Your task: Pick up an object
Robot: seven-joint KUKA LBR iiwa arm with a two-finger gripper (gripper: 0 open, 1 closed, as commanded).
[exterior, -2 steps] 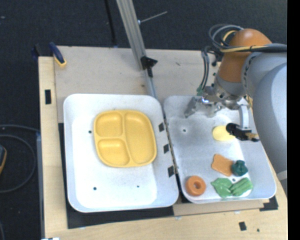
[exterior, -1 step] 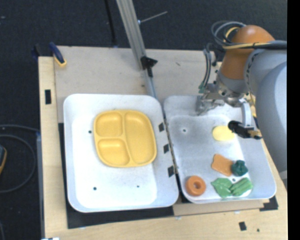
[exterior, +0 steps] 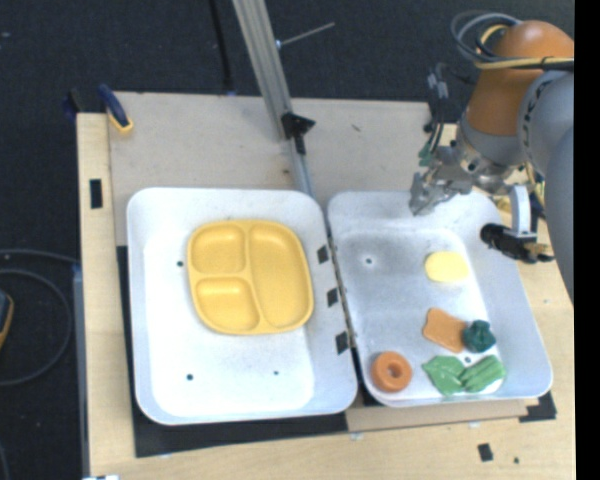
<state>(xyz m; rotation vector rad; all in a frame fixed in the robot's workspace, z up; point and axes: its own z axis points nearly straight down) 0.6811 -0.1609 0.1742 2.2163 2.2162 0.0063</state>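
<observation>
Hovering over the far rim of the right bin, the end effector is seen with nothing visibly gripped; its state cannot be told. A smooth pale-yellow oval piece lies mid-bin, long axis left-right. An orange ring, orange wedge and green leafy pieces are clustered nearer. A glossy yellow three-compartment plate is held in the left bin. No writing is legible.

A yellow divided plate lies in a white bin; an orange ring lies in the other.
</observation>
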